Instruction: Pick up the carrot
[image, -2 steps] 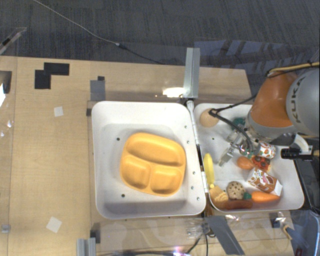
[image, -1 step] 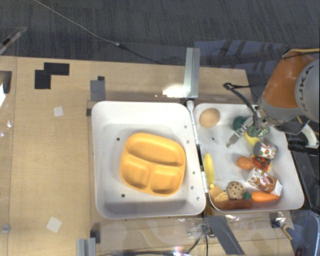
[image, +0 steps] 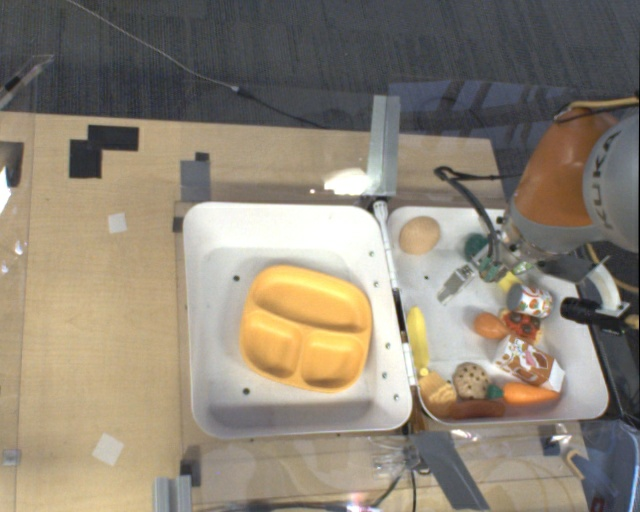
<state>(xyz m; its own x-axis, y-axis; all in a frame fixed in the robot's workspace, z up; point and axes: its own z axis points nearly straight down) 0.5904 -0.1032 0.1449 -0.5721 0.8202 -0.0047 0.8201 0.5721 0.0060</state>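
The carrot (image: 532, 394), orange with a green top pointing left, lies along the front edge of the right bin (image: 598, 385). My gripper (image: 481, 280) hovers over the upper middle of that bin, well behind the carrot and to its left. Its fingers (image: 455, 283) stand open with nothing between them. The grey arm with its orange band (image: 555, 180) comes in from the upper right.
Around the carrot lie a white patterned carton (image: 527, 362), a cookie (image: 470, 378), a brown sausage (image: 465, 408) and a small orange piece (image: 490, 325). A yellow banana (image: 417, 338) and a beige egg (image: 419, 235) lie on the left side. The left bin holds a yellow divided plate (image: 305, 327).
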